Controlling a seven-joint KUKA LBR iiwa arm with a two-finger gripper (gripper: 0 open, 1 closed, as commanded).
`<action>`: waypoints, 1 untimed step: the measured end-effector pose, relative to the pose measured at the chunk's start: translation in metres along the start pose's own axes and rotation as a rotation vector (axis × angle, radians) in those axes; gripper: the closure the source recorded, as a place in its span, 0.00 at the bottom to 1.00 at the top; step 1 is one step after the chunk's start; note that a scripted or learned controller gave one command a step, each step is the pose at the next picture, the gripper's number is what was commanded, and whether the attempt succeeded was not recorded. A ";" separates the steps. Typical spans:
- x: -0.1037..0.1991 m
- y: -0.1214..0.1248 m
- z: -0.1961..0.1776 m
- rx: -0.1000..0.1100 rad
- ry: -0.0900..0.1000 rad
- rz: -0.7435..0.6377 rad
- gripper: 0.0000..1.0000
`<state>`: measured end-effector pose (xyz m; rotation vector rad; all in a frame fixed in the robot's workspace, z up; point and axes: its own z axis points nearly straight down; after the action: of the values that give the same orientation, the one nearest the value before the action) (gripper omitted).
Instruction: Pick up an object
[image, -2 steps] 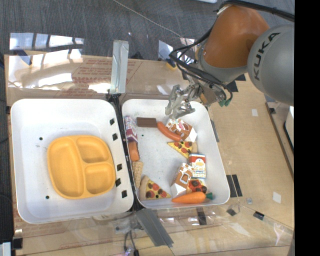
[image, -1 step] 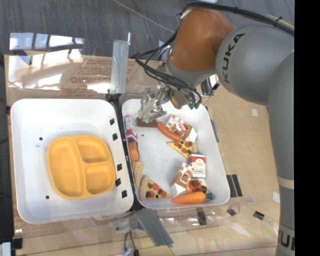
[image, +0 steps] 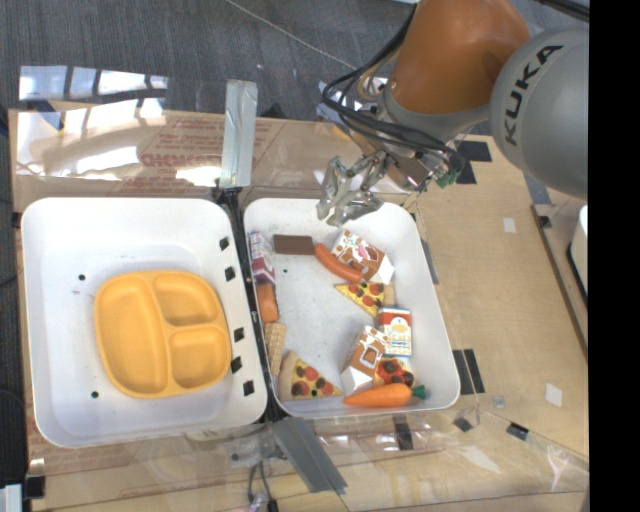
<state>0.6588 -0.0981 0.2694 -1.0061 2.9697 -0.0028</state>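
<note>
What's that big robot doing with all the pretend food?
The arm reaches in over the right bin, which holds toy food: pizza slices, carrots, small cartons. Its end effector hangs above the bin's far edge with nothing between its fingers, so nothing is picked up yet. The left bin holds a yellow tray.

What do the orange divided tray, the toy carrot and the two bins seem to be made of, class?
Divided tray: likely moulded plastic, matte orange-yellow, one piece with rounded compartments.
Toy carrot: probably plastic with a slight sheen; uniform orange, green tip. It could be rubber.
Left bin and right bin: apparently thin white plastic, smooth, with rounded corners and soft reflections.
</note>
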 end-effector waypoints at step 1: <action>0.038 -0.047 0.033 -0.008 0.005 -0.260 1.00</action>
<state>0.6575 -0.1579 0.2361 -1.3860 2.8214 0.0057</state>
